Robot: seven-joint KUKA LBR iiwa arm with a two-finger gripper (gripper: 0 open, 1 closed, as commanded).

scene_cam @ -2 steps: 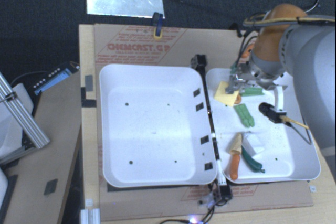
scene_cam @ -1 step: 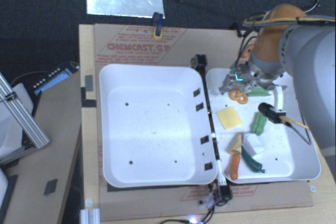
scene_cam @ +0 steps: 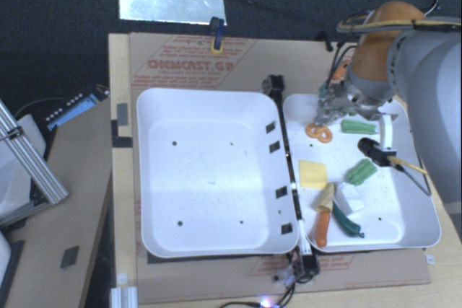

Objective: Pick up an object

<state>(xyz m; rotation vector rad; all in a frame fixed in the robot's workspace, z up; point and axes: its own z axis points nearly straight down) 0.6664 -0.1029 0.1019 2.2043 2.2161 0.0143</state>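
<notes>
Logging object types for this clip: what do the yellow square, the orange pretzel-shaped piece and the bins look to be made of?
The yellow square looks like soft foam or sponge: matte, flat, no glare. The orange pretzel-shaped piece seems moulded plastic or rubber, with a smooth, even colour; too small to tell which. The bins, left bin and right bin, look like thin formed plastic: white, slightly glossy, with rounded rims.

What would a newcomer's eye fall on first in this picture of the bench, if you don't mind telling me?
Probably the big grey arm with its orange band, reaching in from the right, its gripper low over the right bin just above an orange pretzel-shaped piece. Next, the small clutter in that bin: a yellow square, green pieces and an orange carrot-like piece. The left bin is a broad white shape beside it.
</notes>
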